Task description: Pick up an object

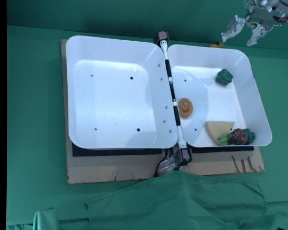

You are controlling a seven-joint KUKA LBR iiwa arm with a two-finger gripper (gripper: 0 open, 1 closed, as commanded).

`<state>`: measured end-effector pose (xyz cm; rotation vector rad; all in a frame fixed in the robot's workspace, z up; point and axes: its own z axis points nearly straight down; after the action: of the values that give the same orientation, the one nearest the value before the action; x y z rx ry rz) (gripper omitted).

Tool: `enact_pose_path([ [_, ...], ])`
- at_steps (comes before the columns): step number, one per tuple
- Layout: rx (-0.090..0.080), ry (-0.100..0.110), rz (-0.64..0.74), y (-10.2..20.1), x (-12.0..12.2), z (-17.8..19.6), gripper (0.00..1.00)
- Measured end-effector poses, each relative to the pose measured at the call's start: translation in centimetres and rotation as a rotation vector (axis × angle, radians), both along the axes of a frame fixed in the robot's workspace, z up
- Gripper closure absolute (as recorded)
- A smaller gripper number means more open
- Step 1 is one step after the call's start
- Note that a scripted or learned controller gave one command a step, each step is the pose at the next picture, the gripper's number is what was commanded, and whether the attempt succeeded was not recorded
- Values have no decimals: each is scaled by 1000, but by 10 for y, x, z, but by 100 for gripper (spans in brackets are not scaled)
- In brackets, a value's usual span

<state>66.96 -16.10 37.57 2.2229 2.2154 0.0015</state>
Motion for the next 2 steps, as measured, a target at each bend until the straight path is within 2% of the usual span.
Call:
enact_pose_path([
  [1,2,9,1,20,-17,-85,0],
  [2,0,3,-1,29,-52,-83,0],
])
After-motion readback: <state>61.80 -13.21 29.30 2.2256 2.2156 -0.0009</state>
